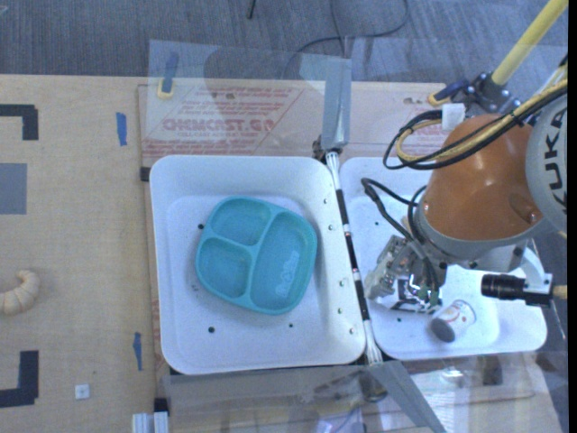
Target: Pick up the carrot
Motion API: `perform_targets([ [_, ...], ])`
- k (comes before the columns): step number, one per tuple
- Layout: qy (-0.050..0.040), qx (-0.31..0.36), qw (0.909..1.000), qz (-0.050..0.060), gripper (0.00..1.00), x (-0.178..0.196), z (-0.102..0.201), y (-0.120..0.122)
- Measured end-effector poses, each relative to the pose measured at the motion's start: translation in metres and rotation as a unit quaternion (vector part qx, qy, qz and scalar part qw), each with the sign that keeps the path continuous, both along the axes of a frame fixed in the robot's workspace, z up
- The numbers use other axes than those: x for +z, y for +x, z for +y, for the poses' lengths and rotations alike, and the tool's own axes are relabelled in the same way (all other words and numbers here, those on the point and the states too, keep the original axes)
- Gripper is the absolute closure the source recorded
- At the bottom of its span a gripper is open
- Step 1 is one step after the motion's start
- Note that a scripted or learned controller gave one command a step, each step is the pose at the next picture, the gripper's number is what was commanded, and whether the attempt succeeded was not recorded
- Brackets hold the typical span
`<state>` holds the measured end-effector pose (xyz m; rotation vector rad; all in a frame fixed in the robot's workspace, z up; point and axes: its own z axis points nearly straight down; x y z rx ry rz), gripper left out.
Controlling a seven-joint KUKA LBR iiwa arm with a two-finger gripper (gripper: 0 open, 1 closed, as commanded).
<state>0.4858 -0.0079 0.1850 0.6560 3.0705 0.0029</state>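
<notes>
Orange band and grey wrist hang low over the right bin (532, 332), and the gripper (407, 282) sits down near the bin floor at its left side, close to the divider between the two bins. Whether it is open or closed, I cannot tell from this angle; the mechanism is a tangle of metal and wiring, and nothing readable shows in its grasp. Now, the carrot: I can't pick out anything carrot-like anywhere on the bench. It may be hidden under the arm, which covers much of that bin. Just beside the gripper, toward the near edge, lies a small white cylinder with a grey end (451, 318), apart from the gripper and plainly not the target. Over in the left bin (171, 332) rests a teal divided plate (257, 255), its compartments bare. Out on the wooden bench (81, 197), well apart at far left, lies a pale curled object (18, 293). My read is that this is the reach or grasp stage, low in the bin. The next move calls for a closing grip and a clean lift, only if the carrot really is beneath.
</notes>
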Motion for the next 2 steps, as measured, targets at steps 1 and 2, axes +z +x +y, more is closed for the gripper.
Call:
perform_targets([
  [1,-0.0001,-0.170,0.9855,0.001,1.00,0.000,-0.015,-0.006],
  [2,-0.0003,-0.420,0.9077,0.001,1.00,-0.001,-0.036,-0.006],
])
